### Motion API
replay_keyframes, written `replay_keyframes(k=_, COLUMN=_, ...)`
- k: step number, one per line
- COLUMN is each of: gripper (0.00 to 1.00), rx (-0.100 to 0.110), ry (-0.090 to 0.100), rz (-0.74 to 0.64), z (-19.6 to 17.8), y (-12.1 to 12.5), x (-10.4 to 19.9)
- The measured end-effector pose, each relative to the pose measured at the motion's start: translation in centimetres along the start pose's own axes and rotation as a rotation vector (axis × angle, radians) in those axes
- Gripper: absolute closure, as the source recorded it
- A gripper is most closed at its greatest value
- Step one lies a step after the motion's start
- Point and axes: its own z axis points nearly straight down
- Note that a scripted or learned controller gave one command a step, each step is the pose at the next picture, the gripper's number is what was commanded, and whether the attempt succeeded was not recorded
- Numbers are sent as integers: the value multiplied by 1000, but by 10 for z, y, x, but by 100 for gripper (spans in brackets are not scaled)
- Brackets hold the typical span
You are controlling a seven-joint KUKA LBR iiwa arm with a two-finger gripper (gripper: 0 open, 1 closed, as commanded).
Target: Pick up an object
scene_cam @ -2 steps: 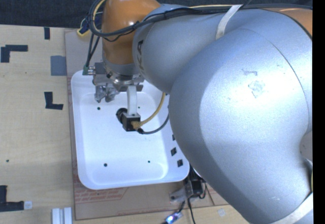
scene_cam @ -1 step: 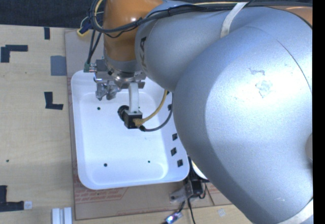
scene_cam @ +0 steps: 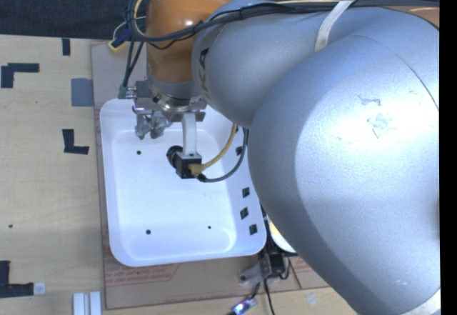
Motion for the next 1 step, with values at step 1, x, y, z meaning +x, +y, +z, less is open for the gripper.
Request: replay_keyframes(k=1, gripper=100, rx=5, ry=1, rz=4, z=30, y=-83, x=0)
